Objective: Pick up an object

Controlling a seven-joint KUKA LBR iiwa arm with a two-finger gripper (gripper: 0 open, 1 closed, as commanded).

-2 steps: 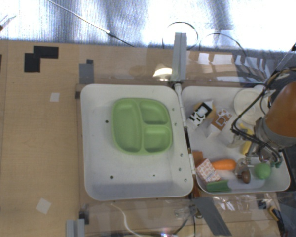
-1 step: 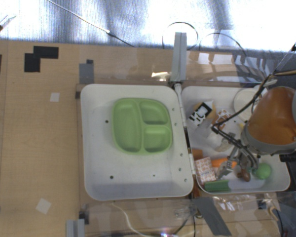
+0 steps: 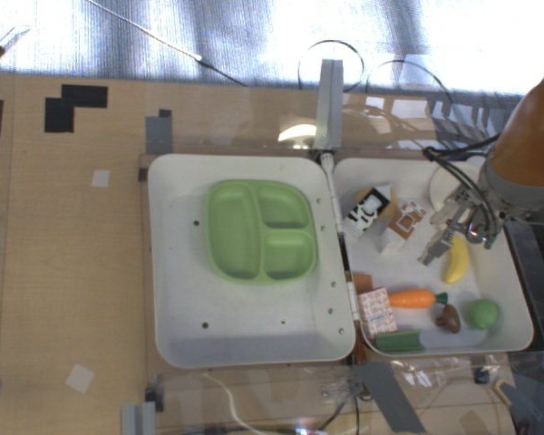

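My gripper hangs open over the middle of the right bin, with nothing between its fingers. It sits just left of a yellow banana and right of a small brown-and-white box. A black-and-white carton lies further left. Along the bin's near side lie an orange carrot, a red patterned packet, a green cucumber piece, a brown lump and a green ball.
The left bin holds a green divided plate. A white round disc lies at the back of the right bin, partly under the arm's cables. A grey post stands behind the divider between the bins.
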